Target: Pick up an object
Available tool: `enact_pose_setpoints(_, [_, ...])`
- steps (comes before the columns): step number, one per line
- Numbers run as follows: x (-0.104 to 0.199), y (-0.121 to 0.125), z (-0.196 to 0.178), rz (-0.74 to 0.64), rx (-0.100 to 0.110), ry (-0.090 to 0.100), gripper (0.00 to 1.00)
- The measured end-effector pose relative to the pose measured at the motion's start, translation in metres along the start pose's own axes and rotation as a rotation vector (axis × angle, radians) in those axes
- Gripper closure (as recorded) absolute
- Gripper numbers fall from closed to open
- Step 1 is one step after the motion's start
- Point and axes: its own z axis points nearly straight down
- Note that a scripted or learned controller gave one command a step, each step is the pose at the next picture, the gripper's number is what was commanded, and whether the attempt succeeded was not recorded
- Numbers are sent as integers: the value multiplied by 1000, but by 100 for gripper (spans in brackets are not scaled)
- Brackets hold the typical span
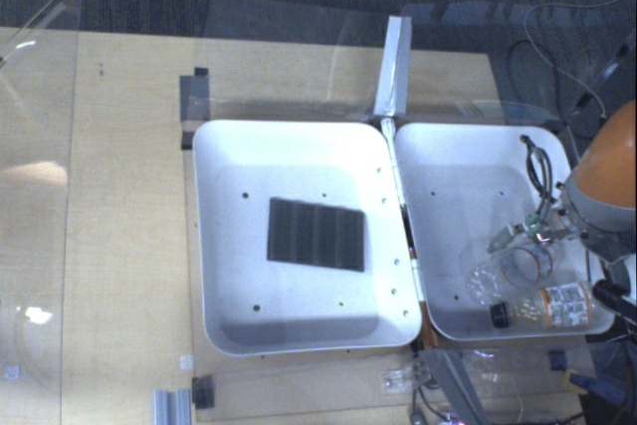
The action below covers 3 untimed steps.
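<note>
A dark ridged rectangular pad (317, 234) lies flat in the middle of the left bin (224, 164). In the right bin (438, 164), a clear bottle (545, 307) with a black cap and a paper label lies on its side along the near wall. A clear, glassy item (487, 281) rests just left of and above the bottle. My gripper (529, 234) hangs low over the right side of the right bin, right above the clear item and the bottle. The orange band of the arm (607, 164) shows at the right edge.
Black cables (538, 166) loop down along the right bin's far right wall. A metal post (394, 65) stands behind the seam between the bins. Black clamps (198, 85) sit at the left bin's corners. The wooden bench (100, 214) spreads out to the left.
</note>
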Motion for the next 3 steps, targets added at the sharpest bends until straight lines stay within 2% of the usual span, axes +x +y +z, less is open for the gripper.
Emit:
enact_pose_setpoints(1, [12, -18, 0, 432, -4, 0, 0])
enact_pose_setpoints(2, [22, -26, -20, 367, -11, -4, 0])
enact_pose_setpoints(3, [21, -30, -1, 240, -2, 1, 0])
